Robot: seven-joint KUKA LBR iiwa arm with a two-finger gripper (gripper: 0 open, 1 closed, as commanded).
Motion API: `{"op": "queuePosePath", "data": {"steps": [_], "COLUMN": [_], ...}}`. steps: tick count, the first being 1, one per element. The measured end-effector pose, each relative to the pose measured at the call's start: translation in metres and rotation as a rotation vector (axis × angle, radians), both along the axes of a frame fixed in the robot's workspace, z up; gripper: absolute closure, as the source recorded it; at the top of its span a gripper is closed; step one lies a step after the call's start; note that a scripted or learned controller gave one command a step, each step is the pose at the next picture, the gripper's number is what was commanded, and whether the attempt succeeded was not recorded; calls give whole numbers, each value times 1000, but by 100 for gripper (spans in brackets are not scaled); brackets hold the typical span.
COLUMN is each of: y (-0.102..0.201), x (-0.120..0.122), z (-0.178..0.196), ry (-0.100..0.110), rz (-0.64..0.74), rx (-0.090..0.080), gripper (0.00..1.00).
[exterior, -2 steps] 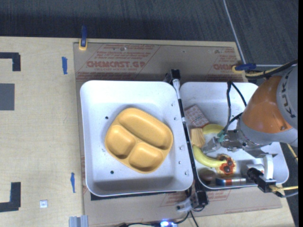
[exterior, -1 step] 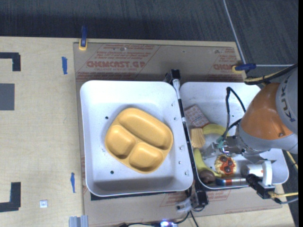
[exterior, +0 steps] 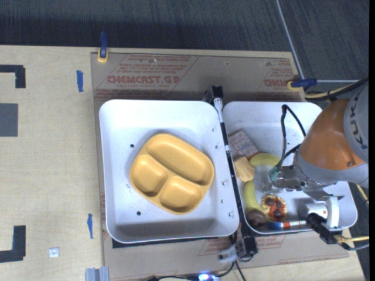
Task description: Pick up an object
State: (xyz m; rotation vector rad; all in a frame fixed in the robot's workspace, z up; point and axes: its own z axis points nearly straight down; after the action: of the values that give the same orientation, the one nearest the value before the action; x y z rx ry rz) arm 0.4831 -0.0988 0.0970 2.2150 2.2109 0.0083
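Observation:
The right bin (exterior: 266, 115) holds several small items along its left side. A brown and white packet (exterior: 241, 141) lies furthest back, with a yellow curved piece (exterior: 264, 158) and a pale yellow ridged piece (exterior: 244, 170) in front of it. Closer to the front are a banana (exterior: 250, 195), a red and orange patterned item (exterior: 273, 205), a dark brown lump (exterior: 255, 218) and a red and blue marker (exterior: 285, 224). My gripper (exterior: 276, 178) is low in this bin, just above the patterned item and right of the banana. The arm covers the bin's right half.
The left bin (exterior: 114, 157) holds a yellow plate (exterior: 171, 172) with three compartments, set at a slant. A black divider (exterior: 225, 151) runs between the two bins. Brown cardboard (exterior: 176, 75) lies under both bins.

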Motion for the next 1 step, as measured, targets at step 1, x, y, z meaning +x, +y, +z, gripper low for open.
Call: {"op": "queuePosePath", "data": {"steps": [1], "y": [0], "x": [0], "z": [0], "ry": [0], "rz": [0], "rx": [0], "gripper": [0]}}
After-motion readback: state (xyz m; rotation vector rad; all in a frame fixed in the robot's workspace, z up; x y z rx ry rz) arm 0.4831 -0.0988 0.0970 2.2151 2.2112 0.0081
